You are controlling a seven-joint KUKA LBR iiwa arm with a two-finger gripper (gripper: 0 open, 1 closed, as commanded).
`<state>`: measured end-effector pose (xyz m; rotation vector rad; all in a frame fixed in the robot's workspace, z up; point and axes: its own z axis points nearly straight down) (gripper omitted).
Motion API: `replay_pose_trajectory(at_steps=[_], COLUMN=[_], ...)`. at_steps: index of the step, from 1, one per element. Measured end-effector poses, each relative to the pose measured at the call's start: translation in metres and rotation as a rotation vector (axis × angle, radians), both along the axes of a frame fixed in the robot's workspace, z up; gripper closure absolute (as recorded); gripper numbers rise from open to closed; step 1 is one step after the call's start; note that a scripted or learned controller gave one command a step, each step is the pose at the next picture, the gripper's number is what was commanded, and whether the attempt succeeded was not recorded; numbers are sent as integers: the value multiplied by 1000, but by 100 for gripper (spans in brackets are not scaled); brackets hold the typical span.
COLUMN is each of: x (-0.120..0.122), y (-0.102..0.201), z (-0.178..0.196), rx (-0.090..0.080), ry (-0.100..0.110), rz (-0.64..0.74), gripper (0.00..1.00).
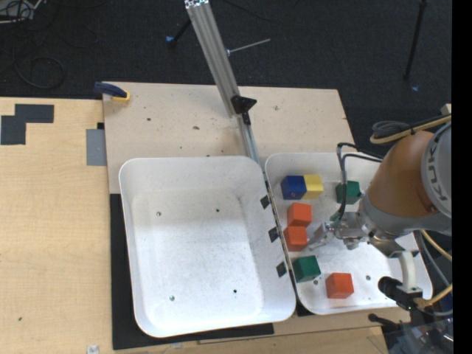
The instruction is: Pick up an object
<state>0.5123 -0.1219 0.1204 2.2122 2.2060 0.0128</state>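
We see the gripper (322, 234) low in the right bin (324, 304), reaching in from three o'clock; its metal tip sits just beside the two orange blocks at the bin's left side, and we cannot tell how it is set.

The blocks crowd that bin. A blue block (293, 186) and a yellow block (313, 185) touch each other at twelve o'clock. Below them an orange block (299, 214) sits against a second orange block (296, 235), the pair lying at nine o'clock of the tip. A green block (307, 268) lies at seven o'clock of the tip, near the bin's left wall. A third orange block (339, 285) rests at five o'clock, well apart from the others. Another green block (349, 192) shows at one o'clock, partly hidden by the arm (402, 183) and a black cable.

The left bin (147, 198) lies at nine o'clock, with black clips along the shared wall. A slanted aluminium rail (217, 57) rises at eleven o'clock, and a blue-and-yellow clamp (112, 91) sits at the board's far corner. We can read no writing anywhere.
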Motion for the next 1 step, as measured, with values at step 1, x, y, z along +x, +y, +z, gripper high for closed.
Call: replay_pose_trajectory(at_steps=[1], x=[-3], y=[-3], z=[6], rx=[0], ry=[8], rz=[-11], gripper=[100])
